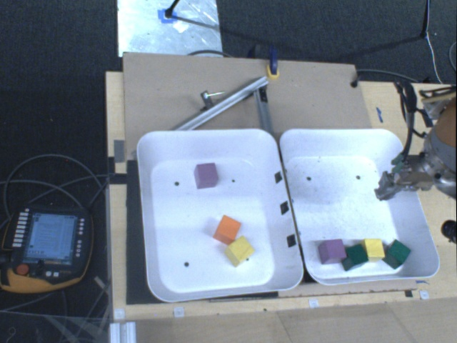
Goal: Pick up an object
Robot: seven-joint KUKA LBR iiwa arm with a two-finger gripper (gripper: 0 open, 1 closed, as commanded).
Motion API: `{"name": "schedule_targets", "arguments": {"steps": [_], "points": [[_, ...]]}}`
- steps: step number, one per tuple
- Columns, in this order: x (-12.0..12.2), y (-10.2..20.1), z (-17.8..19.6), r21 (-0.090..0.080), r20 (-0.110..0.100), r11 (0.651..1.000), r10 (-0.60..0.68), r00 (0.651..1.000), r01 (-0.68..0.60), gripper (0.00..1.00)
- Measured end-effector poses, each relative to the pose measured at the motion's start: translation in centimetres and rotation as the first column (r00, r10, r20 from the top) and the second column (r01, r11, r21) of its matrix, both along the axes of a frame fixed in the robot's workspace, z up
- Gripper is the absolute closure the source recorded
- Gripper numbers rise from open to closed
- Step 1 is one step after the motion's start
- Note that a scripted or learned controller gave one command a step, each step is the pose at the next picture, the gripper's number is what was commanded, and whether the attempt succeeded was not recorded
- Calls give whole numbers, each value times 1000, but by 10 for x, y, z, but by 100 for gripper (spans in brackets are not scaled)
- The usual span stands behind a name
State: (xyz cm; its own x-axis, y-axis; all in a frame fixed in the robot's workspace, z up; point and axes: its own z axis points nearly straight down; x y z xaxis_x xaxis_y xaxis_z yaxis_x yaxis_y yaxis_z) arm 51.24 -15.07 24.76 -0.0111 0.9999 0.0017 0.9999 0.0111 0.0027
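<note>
Purple block [331,250], two green blocks [353,256], yellow block [374,248] clustered at right bin [335,143] front, gripper [389,186] positioned above, nothing gripped, jaw state indiscernible.

Arm [443,148] cut off at right edge; gripper [385,189] too small to tell.

2 white bins on the desk: left bin [153,191] & right bin [410,213]. 7 cubes total. Left bin has 3: 1 purple cube [206,175], 1 orange cube [227,229], 1 yellow cube [240,250]; orange & yellow touch. Right bin has 4, in a row along the near wall: 1 purple [331,250], 2 green [353,256] [396,252], 1 yellow [374,248]. By color: 2 purple, 2 yellow, 2 green, 1 orange. 1 arm w/ 1 claw [386,189]. 1 pendant [46,247] on the floor.
</note>
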Motion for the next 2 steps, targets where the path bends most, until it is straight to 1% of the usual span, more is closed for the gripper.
{"name": "schedule_targets", "arguments": {"steps": [1, 2], "points": [[10, 42, -2, -1, -1, 1000, -1, 1000, 1, 100], [24, 93, 5, 0, 0, 1000, 0, 1000, 0, 100]]}}
